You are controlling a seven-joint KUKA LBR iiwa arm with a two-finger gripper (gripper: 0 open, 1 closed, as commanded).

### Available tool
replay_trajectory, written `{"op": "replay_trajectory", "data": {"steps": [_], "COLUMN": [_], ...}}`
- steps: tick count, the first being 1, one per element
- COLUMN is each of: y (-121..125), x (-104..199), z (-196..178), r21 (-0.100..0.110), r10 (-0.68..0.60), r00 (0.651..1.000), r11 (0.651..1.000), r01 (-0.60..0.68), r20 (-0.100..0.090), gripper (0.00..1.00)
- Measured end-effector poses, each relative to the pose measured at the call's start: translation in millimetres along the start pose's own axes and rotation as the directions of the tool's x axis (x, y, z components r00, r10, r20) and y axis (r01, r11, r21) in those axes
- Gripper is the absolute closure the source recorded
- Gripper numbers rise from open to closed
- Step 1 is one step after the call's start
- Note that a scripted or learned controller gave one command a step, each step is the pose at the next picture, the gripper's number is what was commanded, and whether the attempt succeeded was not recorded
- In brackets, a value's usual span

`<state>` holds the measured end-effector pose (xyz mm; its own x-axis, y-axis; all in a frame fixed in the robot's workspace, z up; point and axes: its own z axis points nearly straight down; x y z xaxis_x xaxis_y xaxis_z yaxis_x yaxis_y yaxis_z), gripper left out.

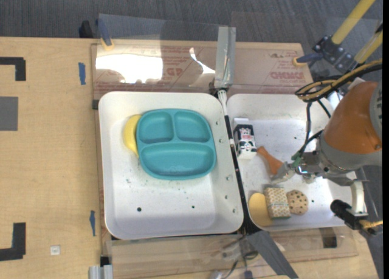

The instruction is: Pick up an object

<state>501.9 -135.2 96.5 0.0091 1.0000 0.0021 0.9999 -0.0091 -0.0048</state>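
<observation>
My gripper (287, 171) is low in the right bin (273, 120), reaching in from the right under the orange band of the arm (358, 123). Its tip is at the right end of a small orange carrot-shaped piece (268, 157); I can't make out whether it touches. Just below lie a tan cracker block (277, 202), a round brown cookie (297, 200) and a yellow disc (258, 206). A small white carton (244, 137) with a dark print lies at the bin's left wall.
The left bin (115, 168) holds a teal divided plate (175, 143) lying over a yellow object (129, 133). A clear upright panel (158, 53) stands behind the bins. Cables (322, 89) hang by the arm at the right.
</observation>
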Motion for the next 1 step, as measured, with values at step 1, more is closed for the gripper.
{"op": "replay_trajectory", "data": {"steps": [1], "y": [85.5], "x": [22.7], "z": [9.0], "r21": [-0.011], "r10": [-0.179], "r00": [0.984], "r11": [0.984], "r01": [0.179], "r20": [0.005], "gripper": [0.0]}}
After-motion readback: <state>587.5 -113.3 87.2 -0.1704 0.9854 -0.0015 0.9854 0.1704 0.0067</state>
